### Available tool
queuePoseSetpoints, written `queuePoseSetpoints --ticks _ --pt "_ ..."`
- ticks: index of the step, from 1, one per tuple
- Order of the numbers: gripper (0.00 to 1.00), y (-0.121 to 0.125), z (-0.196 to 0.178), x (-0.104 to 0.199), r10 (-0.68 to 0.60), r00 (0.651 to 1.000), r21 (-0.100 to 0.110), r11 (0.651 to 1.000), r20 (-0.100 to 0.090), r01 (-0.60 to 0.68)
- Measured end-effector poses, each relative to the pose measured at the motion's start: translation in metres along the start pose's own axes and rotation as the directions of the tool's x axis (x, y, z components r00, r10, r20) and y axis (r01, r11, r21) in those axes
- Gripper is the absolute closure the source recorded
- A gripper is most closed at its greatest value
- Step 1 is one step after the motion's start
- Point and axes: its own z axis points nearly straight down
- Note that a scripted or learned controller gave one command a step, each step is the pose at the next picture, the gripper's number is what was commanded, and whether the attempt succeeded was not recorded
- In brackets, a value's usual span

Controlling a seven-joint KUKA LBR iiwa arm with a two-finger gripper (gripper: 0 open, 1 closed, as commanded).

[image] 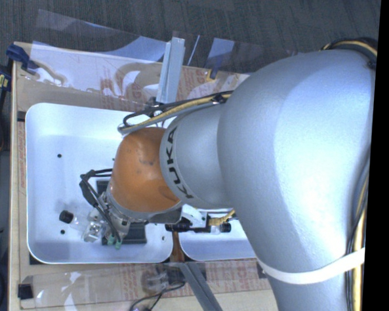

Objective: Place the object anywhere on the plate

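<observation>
While my grey arm [279,163] fills the frame's right, my gripper [104,235] hangs low in the left bin [45,129]; a small black object [66,217] lies just left of it. My jaws — apart or together, I cannot tell.

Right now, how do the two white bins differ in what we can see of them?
The left bin is largely exposed: its floor, rounded corners and rim are visible, and the claw sits low over its near end beside a small black object. The right bin shows just a strip of its near rim and corner, the rest covered by the grey arm. Both are shallow, white and round-cornered, set side by side.
</observation>
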Motion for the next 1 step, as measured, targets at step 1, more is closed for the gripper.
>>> queuePoseSetpoints --ticks 1 --pt "1.00 0.0698 -0.0024 0.0184 -0.033 0.999 0.013 0.999 0.011 0.033"
